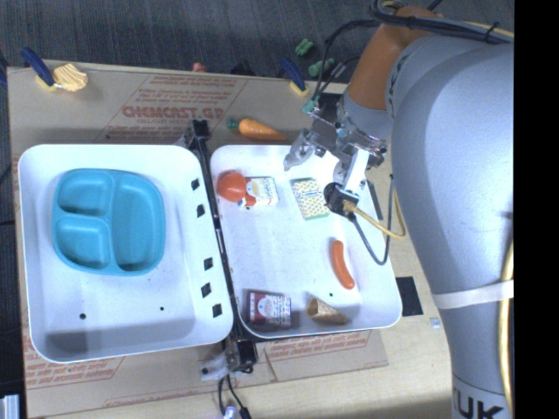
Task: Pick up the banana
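Grey and orange arm reached in from the right, with the gripper (325,166) low over the far end of the right bin (384,308); from this angle it could not be told whether it was open or closed. Just beside the gripper in that bin lay a small patterned card (308,198), and further left a red-orange ball (231,184) touching a small white item (262,192). An orange-red sausage (342,264) lay near the bin's right wall. At the near end sat a dark red box (266,309) and, close by it, a tan wedge (327,311). The left bin (35,260) held a blue divided tray (109,219). An orange carrot (258,129) lay on the cardboard (166,103) just beyond the right bin. The banana could not be identified with certainty: the only likely match, a pale yellow piece (72,78), lay at the far left corner of the cardboard, outside both bins, beside a blue clamp (37,65) and well apart from the gripper.
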Motion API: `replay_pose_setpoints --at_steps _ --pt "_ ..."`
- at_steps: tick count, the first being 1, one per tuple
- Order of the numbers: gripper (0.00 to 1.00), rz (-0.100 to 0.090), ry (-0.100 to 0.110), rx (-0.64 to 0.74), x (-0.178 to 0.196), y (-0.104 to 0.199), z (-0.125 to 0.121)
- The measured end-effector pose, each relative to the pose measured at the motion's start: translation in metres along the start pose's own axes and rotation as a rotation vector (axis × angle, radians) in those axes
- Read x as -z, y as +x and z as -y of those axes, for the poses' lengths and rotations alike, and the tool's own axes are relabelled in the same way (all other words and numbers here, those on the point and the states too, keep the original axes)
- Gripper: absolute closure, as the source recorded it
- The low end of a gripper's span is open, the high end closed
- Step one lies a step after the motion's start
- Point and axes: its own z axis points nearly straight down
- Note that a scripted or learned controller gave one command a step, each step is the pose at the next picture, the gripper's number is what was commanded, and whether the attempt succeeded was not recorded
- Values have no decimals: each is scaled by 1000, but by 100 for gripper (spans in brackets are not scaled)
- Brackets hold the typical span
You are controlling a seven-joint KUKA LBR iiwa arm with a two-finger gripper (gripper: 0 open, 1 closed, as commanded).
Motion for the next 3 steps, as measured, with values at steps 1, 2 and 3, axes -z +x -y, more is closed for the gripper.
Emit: replay_pose_setpoints --at_steps 1,2,3 --pt "0 -1 4 -39 -50 -23 89" --pt "0 0 4 -87 -109 26 34" --pt "0 0 3 -250 -112 -26 105"
